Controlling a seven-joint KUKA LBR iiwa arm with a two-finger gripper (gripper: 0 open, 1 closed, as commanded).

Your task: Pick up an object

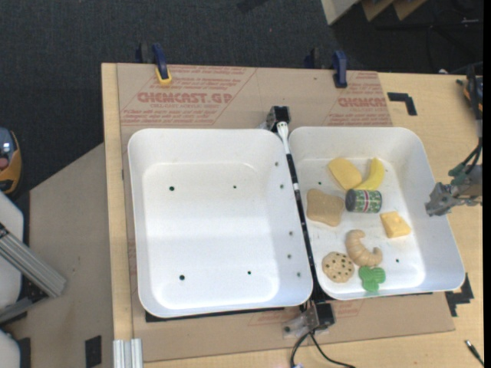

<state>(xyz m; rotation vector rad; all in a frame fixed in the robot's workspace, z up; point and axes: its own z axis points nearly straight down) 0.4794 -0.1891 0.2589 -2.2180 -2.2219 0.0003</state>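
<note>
At the right bin's (pixel 430 240) outer rim, gripper (pixel 443 200) sits well right of the can (pixel 363 201).

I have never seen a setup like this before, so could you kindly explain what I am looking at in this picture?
This is one picture from a camera fixed above a workbench, looking down at a slant. On the bench sit two shallow white bins side by side. The left bin and the right bin are where a robot arm sorts things. The arm reaches in from the right; its pincer shows at the right bin's outer rim, too small to tell how it stands, and nothing can be seen held in it.

In the right bin lie toy foods: a yellow block, a banana, a small can, a tan bread slice, a cheese wedge, a croissant, a cookie and a green piece. The arm's job is to pick one up.
</note>
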